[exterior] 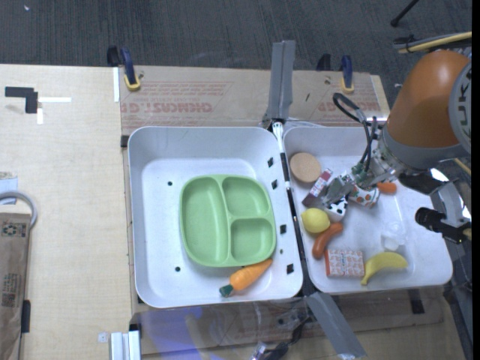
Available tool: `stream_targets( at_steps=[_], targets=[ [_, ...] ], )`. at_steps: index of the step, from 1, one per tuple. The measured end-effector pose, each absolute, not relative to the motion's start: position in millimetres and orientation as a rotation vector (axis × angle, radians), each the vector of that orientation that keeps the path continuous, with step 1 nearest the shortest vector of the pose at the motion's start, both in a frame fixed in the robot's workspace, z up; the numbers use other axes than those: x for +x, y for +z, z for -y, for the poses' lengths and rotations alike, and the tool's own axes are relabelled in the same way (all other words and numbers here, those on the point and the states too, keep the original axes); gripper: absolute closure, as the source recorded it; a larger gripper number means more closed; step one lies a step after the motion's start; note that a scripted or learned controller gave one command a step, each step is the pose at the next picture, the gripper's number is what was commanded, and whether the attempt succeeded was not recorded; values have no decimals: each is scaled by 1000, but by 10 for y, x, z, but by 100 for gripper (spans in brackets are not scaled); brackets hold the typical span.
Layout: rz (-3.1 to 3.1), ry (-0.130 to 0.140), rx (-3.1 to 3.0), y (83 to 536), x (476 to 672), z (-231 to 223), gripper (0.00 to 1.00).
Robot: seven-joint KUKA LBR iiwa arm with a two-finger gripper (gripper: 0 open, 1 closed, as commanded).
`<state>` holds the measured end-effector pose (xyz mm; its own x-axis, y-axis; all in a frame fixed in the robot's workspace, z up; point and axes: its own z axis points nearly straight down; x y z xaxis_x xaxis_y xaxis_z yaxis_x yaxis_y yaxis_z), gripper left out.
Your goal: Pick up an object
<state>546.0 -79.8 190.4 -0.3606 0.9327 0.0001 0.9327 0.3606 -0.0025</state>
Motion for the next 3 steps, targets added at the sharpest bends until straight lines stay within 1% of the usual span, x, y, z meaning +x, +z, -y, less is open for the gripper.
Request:
stream_targets(
  at_steps=[1, 2, 3],
  targets=[
    [2592, -17, -1819, 1158, 5676, 1128, 0],
    [2585, -13, -1820, 1221, 5664, 1133, 100],
    [2421, 4, -2001, 2323, 5882, 535, 100]
  ],
)
